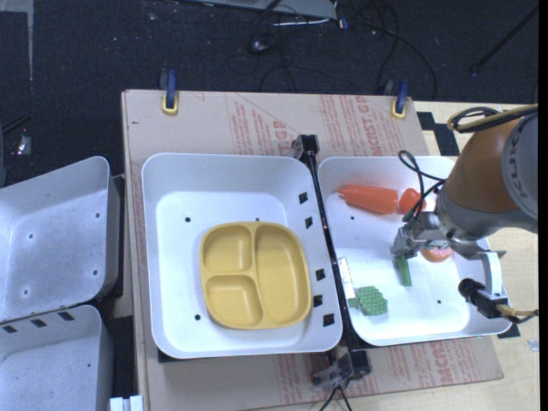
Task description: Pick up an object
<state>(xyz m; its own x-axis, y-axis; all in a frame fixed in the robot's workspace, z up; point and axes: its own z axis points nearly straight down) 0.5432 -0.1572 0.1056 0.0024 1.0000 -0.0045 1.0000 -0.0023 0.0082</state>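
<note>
Camera view puts my fingers down in the right bin, pinched on the top of a slim green stick that hangs below them toward the floor. The orange carrot lies beyond that stick, the green knobbly block nearer; low, I judge, to lift the stick

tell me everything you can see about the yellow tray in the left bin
The yellow tray is a rounded-corner plate, apparently smooth plastic, split by raised ridges into three compartments: two side by side on the far half and one wider one on the near half. It lies flat, right way up, on the floor of the left bin, turned slightly askew and toward the bin's near right part. Nothing lies in it or touches it.
</note>
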